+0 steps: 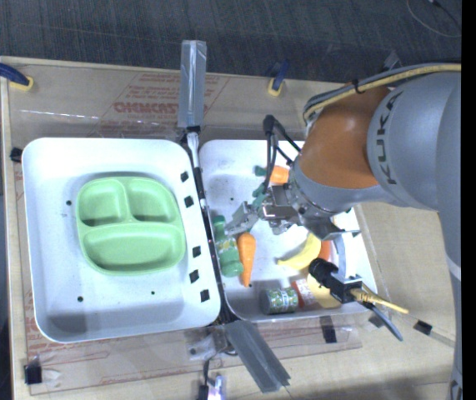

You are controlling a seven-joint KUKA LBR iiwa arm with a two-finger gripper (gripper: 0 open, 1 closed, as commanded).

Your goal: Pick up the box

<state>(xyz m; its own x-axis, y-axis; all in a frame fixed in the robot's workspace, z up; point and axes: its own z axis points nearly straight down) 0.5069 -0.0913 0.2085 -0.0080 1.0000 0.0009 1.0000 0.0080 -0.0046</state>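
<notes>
At the lower edge of the right bin [229, 182], what I am taking for the box [305, 289] is lying just beside a can [282, 300], partly hidden under the arm. Above them, a banana [303, 253] and a carrot [246, 257] are crowding the middle. The gripper [254, 213] is hovering near the carrot's upper end, up and left of the box. I cannot tell how far open it is, and I am seeing nothing held in it. Closing here is risking a grab at the carrot instead. The left bin [46, 190] is holding a green plate [129, 223]. Beyond, the pale tabletop [96, 98] is carrying a blue clamp [8, 75], with dark floor [96, 15] lying behind.
</notes>
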